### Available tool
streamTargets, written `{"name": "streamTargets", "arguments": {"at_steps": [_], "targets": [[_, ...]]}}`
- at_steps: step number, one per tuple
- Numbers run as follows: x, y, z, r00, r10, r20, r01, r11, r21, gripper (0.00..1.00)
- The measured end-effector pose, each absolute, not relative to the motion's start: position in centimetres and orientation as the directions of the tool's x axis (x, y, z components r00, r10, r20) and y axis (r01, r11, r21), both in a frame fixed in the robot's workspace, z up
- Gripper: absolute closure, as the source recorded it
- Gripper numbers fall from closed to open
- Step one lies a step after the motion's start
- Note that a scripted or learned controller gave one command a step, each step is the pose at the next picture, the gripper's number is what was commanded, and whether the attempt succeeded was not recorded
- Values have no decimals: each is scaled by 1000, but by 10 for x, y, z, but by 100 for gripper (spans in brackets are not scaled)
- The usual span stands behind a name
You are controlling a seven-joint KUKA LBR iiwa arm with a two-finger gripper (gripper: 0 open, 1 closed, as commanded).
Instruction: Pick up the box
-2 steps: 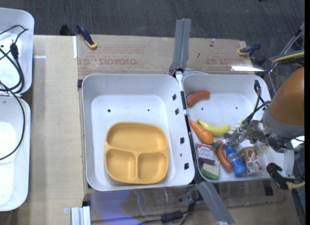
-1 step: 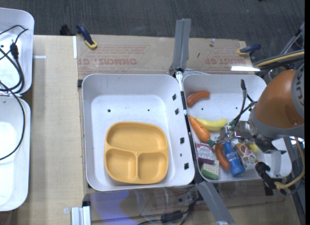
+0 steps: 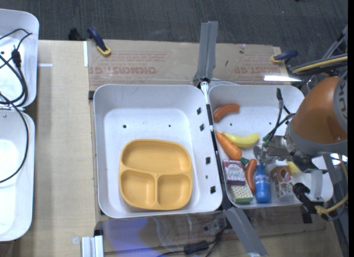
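cardboard (image 3: 182,65) behind the 2 bins bears reversed red lettering; claw (image 3: 267,152) hovers near the box (image 3: 234,171), grip state unclear.

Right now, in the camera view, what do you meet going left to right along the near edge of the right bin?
Box with a green sponge-like block at its near end → red toy sausage → blue bottle → small printed carton, with the pincer just beyond the sausage and bottle.

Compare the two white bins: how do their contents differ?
The left bin holds one yellow divided plate, lying flat; the right bin holds many small items, such as a banana, a carrot and a blue bottle. Both bins are shallow and white.
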State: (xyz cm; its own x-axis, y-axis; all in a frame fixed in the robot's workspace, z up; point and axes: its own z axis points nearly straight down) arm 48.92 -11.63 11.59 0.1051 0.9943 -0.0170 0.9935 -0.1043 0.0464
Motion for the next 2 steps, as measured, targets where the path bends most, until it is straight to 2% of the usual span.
{"name": "streamTargets", "arguments": {"at_steps": [1,2], "targets": [[489,-116,116,105,994,-17,994,-104,46,0],[522,-111,91,203,979,-2,979,-203,-2,0]]}}
